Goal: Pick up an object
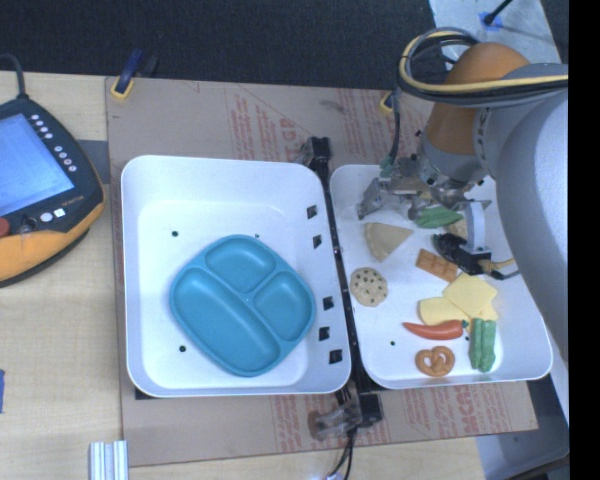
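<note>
— Two white bins are seen side by side on the counter; where is the hand (420, 196)?

— It is lowered into the far end of the right bin (540, 353), just beside a green piece (438, 216) and a pale wedge (385, 239). Whether its fingers are spread or closed cannot be told, and nothing is seen held between them.

— What is kept in the bins?

— A blue divided plate (242, 304) is laid in the left bin (145, 193). In the right bin a cookie (369, 287), a brown cracker (436, 264), yellow cheese pieces (460, 301), a red chilli (433, 330), a pretzel (435, 361) and a green vegetable (482, 345) are scattered.

— How should the pick be done well?

— One piece should probably be singled out, the fingers set astride it and clear of its neighbours and the bin wall, and the lift begun only once the grip is closed.
</note>
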Robot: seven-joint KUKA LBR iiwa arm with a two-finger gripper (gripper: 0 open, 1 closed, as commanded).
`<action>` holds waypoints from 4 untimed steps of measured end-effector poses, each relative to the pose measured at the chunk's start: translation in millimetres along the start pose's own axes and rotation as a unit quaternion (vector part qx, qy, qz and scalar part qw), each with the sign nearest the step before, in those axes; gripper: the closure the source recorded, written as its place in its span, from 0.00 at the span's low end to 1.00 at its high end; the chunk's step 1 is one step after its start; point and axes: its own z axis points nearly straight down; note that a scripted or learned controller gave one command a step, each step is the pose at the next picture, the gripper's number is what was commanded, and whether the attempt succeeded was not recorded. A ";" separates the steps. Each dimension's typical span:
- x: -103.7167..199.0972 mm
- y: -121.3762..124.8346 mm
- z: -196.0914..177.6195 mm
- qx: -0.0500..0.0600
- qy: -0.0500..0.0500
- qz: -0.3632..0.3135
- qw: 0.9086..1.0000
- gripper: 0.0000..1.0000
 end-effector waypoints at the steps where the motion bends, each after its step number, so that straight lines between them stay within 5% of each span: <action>1: -0.5 -24.9 0.4 0.006 0.000 0.002 1.000 0.00; 2: -0.8 -23.5 -10.9 0.005 0.000 0.000 1.000 1.00; 3: -0.7 -23.7 -10.3 0.006 0.000 -0.001 1.000 0.00; 4: 8.5 -82.9 1.4 0.008 0.001 0.003 1.000 0.00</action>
